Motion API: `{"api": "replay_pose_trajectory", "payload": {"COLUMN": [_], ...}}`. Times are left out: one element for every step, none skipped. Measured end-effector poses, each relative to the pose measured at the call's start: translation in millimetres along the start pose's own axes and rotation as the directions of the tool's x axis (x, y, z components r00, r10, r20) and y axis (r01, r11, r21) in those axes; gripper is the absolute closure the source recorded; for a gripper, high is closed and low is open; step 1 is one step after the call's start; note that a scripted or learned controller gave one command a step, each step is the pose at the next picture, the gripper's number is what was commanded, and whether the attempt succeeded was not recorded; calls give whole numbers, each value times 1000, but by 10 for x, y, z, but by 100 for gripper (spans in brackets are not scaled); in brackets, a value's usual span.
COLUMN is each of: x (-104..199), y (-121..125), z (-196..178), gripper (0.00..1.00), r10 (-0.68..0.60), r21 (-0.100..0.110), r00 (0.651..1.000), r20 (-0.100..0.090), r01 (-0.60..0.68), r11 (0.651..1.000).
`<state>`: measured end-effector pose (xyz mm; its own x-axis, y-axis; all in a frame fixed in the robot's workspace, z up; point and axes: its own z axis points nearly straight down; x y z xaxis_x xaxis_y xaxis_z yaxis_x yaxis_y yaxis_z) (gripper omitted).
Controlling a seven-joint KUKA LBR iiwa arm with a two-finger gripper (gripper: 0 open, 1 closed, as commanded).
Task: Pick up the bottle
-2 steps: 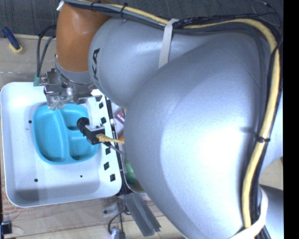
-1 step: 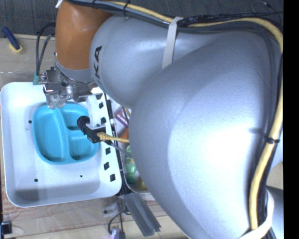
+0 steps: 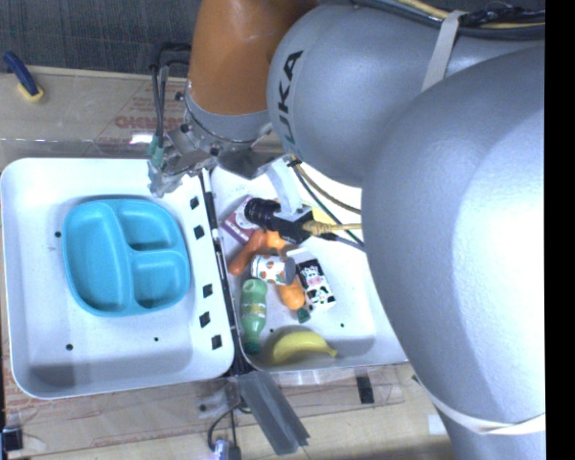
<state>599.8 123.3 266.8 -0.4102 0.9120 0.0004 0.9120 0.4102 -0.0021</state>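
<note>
Two shallow white bins lie side by side on the bench [image 3: 77, 103]. The jaws hang over the far right corner of the left bin [image 3: 38, 372], close to the wall it shares with the right bin [image 3: 364, 338]. Whether the jaws are wide or narrow cannot be told, since the wrist hides them from above, and nothing is seen between them.

The green bottle [image 3: 253, 314] lies well apart from the jaws, nearer the camera and slightly to their right. It rests on its side in the right bin, along the dividing wall. Just beyond the bottle's near end, farthest from the jaws, lies a yellow banana [image 3: 297, 345]. An orange toy [image 3: 254, 252] sits between the jaws and the bottle, close to the bottle's far end. A small cow-patterned box [image 3: 313, 286] lies to the right of the bottle. A purple-and-white packet [image 3: 235, 223] is the item of the right bin nearest the jaws.

To the left of the jaws and nearer the camera, a blue divided tray [image 3: 125, 255] lies flat on the floor of the left bin. Far to the jaws' left, a blue-handled tool [image 3: 21, 75] rests on the bench outside both bins.
</note>
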Motion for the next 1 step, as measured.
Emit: {"api": "replay_pose_trajectory", "payload": {"x": [-541], "y": [-745], "z": [206], "gripper": [100], "r10": [-118], "r21": [2], "r00": [993], "r20": [0], "r01": [118], "r11": [993]}}
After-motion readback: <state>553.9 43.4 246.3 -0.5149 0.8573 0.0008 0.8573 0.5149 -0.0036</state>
